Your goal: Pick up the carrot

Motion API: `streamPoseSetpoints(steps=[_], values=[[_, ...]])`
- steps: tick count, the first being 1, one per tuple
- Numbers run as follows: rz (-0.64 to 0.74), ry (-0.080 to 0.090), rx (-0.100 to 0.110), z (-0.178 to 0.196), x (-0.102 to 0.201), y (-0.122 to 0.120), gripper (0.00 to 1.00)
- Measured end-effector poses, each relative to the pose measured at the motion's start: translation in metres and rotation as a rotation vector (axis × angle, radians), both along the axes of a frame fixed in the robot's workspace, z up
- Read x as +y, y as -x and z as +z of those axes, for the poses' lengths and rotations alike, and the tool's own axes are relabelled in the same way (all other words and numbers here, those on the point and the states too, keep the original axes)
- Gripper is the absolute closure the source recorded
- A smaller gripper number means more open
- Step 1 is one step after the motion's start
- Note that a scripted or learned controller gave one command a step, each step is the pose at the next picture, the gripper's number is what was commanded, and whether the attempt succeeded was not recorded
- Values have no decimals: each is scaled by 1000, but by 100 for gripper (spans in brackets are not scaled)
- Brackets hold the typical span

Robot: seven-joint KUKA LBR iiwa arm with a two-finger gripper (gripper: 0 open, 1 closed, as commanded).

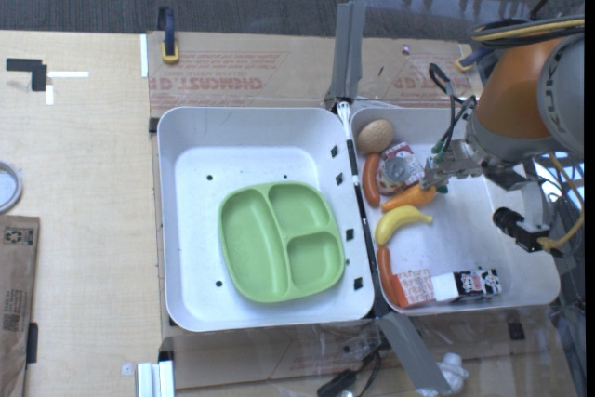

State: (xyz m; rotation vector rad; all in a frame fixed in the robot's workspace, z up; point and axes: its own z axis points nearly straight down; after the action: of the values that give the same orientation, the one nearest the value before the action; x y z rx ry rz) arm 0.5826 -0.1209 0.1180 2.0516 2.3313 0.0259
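1. White plastic, two shallow bins side by side on a pale wooden bench (74, 163): left bin (186, 228), right bin (521, 288), with a grey divider post rising between them at the far side.
2. Green divided plate (282, 240), three compartments, lying flat in the left bin, set slightly askew.
3. Carrot (407, 197), orange, in the right bin toward its far left part, lying at a slant with one end up toward the gripper. It sits just above the banana and beside the red sausage.
4. Gripper (437, 174), dark, at the end of the grey arm with orange band (521, 98), reaching in from the right. Its tip is down at the upper end of the carrot, touching or very close to it. How far the tip is open, and whether anything is held, cannot be told from this view.
5. Banana (402, 222), yellow, curved, just below the carrot.
6. Red sausage (371, 178), upright along the bin's left wall, left of the carrot.
7. Brown round item (376, 136), potato-like, at the far left corner of the right bin.
8. Clear-wrapped packet (398, 165) with red and white print, between the brown item and the carrot.
9. Second red sausage (385, 272) along the near left wall.
10. Red-and-white packet (416, 286) and black-and-white carton (476, 284), side by side at the near edge.
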Motion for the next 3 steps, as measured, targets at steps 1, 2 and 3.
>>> streamPoseSetpoints(steps=[1, 2, 3], values=[[2, -11, 39, -26, -16, 36, 100], [3, -11, 39, -26, -16, 36, 0], [24, -10, 39, 48, -9, 54, 0]])
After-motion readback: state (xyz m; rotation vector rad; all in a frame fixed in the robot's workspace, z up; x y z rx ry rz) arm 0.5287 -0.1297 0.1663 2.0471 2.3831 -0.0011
